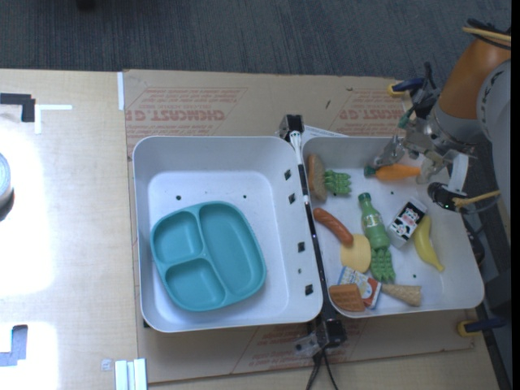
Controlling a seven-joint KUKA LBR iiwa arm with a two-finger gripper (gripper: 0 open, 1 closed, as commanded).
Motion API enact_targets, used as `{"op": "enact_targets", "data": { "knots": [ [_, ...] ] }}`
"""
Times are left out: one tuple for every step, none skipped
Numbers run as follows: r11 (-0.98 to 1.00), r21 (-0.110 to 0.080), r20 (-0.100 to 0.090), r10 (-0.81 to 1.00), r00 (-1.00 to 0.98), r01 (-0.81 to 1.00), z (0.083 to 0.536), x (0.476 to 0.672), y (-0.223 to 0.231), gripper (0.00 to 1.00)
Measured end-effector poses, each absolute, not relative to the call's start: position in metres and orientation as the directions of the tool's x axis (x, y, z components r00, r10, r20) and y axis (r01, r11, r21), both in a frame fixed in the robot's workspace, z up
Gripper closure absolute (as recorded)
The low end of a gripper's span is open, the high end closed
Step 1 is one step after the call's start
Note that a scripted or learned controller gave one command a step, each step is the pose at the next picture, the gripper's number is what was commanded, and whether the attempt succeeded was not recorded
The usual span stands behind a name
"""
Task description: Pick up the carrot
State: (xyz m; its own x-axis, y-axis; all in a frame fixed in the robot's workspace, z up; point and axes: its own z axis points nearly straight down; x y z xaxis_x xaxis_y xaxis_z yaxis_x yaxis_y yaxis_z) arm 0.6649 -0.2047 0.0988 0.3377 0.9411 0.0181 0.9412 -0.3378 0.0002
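The carrot [396,171] is orange with a green leafy end pointing left. It is at the back of the right bin [467,276], near the far wall. My gripper [412,159] reaches in from the right and stands directly over it. One finger is on each side of the orange body, closed against it. Whether the carrot is lifted off the bin floor I cannot tell.
The right bin also holds a bun [315,177], a sausage [334,226], a green bottle [374,222], a banana [426,242], a small black-and-white carton [406,220], a cone [402,293] and a packet [353,296]. A teal divided plate [209,254] lies in the left bin [211,157].
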Motion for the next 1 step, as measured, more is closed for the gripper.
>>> {"op": "enact_targets", "data": {
  "knots": [
    [-0.132,0.001,0.012,0.991,0.132,0.991,0.0983,0.6633,-0.2071,0.00]
  ]
}}
